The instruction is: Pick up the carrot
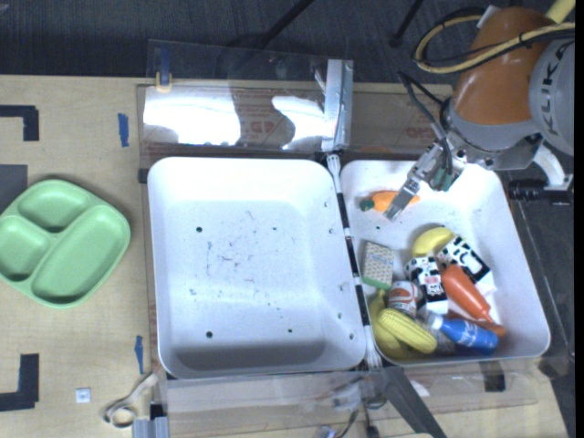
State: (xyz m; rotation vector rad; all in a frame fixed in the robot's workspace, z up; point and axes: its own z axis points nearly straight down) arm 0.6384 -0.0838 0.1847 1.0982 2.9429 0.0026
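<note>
The carrot (376, 201) is a small orange piece with a green end pointing left, lying near the back left of the right bin (520, 245). My gripper (400, 203) reaches down from the upper right and sits right over the carrot's right half, hiding that part. The view does not show whether the carrot is held.
Toys are heaped at the right bin's front: a yellow lemon (431, 240), a red-orange bottle (469, 291), corn (404, 330), a blue bottle (465, 335) and a black-and-white item (422, 273). The left bin (182, 181) is beside it. A green divided plate (60, 242) lies far left.
</note>
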